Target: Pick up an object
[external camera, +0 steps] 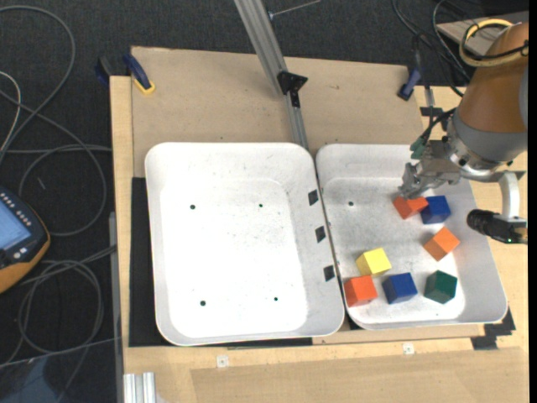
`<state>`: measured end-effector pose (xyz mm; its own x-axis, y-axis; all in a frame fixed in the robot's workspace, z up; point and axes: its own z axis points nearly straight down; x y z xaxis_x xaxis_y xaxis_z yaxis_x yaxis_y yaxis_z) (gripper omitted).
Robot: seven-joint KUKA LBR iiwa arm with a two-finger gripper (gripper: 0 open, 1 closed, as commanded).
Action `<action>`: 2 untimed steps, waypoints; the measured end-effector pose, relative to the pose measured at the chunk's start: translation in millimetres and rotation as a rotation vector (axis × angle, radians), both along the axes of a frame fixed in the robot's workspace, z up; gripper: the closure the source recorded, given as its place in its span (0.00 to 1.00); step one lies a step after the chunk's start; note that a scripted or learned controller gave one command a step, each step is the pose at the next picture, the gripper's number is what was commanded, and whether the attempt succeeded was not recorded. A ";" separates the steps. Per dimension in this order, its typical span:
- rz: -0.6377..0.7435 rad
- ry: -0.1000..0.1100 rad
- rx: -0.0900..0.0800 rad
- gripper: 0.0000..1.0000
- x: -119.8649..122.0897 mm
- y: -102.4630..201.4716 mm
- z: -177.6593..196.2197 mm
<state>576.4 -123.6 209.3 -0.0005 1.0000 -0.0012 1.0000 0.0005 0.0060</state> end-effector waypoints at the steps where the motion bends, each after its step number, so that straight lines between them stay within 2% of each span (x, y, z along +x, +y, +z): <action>1: 0.000 -0.003 -0.001 1.00 2.4 -7.1 62.6; 2: 0.005 0.007 0.004 1.00 4.1 42.4 49.8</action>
